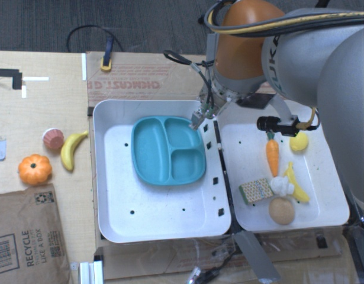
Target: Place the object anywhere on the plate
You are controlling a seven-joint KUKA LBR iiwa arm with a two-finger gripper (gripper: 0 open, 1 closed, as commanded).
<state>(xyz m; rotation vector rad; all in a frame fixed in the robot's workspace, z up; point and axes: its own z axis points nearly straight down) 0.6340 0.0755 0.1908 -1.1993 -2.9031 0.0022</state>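
A teal plate point(168, 151) with three compartments lies in the left white bin point(116, 212). My gripper point(198, 120) hangs over the plate's far right corner, close to the wall between the two bins. Nothing visible hangs below it. In the right bin point(324, 215) lie a carrot point(272, 156), a yellow lemon point(299, 142), a small banana point(298, 188), a white lumpy item point(280, 186), a speckled beige block point(256, 190) and a tan round object point(282, 210).
On the wooden bench left of the bins lie a small pumpkin point(35, 170), a banana point(71, 149) and a pink cupcake-like item point(53, 139). A brown paper bag point(25, 235) covers the near left corner. My large grey arm point(324, 58) overhangs the right bin.
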